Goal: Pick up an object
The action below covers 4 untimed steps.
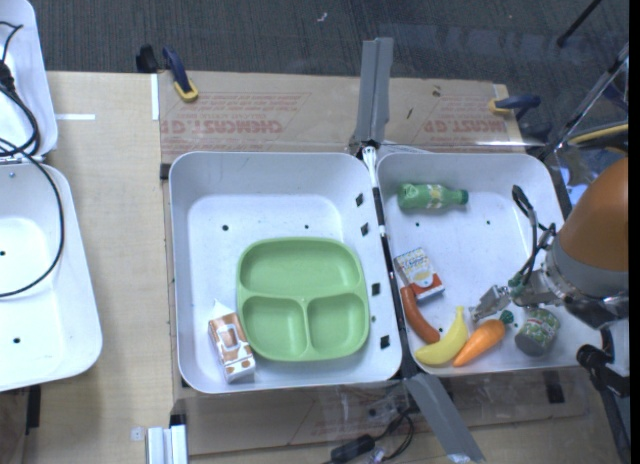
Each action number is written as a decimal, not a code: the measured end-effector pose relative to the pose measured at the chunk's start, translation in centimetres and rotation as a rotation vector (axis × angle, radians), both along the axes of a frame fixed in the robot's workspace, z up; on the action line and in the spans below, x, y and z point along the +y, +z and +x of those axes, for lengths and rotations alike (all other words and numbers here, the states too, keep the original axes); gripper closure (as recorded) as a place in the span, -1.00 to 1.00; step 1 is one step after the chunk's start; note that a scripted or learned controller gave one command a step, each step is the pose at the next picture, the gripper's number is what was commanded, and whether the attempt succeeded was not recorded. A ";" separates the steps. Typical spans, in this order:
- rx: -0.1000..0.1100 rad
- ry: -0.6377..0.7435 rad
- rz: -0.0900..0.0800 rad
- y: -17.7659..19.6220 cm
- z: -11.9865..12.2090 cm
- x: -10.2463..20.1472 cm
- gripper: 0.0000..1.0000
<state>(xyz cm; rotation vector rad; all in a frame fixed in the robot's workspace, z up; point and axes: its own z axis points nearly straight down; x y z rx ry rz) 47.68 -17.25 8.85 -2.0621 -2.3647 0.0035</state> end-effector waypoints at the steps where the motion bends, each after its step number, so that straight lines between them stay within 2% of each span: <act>1: 0.005 -0.003 0.001 0.6 0.0 -0.1 1.00; 2: 0.005 -0.003 0.001 0.6 0.0 -0.1 -1.00; 3: 0.000 0.455 0.003 0.0 0.1 2.4 -1.00; 4: -0.001 0.475 0.002 0.0 0.1 1.7 -1.00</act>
